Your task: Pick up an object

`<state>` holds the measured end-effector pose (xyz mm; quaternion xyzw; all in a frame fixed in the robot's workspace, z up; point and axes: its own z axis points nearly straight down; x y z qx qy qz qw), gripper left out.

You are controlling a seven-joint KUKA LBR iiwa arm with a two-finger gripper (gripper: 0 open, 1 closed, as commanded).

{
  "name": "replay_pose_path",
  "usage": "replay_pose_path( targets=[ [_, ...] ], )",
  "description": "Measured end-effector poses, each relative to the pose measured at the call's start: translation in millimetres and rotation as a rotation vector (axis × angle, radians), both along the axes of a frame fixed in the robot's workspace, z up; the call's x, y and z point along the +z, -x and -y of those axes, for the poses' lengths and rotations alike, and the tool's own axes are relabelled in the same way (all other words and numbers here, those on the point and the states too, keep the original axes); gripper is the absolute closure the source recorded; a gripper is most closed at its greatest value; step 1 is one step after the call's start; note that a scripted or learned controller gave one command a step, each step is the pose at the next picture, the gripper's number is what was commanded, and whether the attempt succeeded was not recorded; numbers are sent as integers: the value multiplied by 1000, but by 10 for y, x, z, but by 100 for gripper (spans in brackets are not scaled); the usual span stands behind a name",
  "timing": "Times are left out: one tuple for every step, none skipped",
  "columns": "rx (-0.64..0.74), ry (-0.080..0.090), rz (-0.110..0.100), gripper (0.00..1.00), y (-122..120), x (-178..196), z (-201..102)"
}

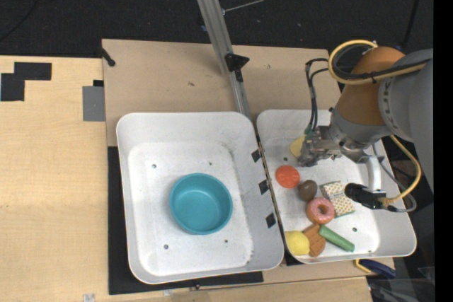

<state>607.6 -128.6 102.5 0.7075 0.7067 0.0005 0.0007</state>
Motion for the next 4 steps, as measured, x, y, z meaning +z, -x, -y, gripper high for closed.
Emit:
replay_pose_path(
  targets=[
    [1,1,3,100,-67,591,59],
    [1,1,4,100,-113,1215,59],
    [1,0,2,100,-118,1700,64],
    [4,0,-2,100,-205,1725,-421]
  ],
)
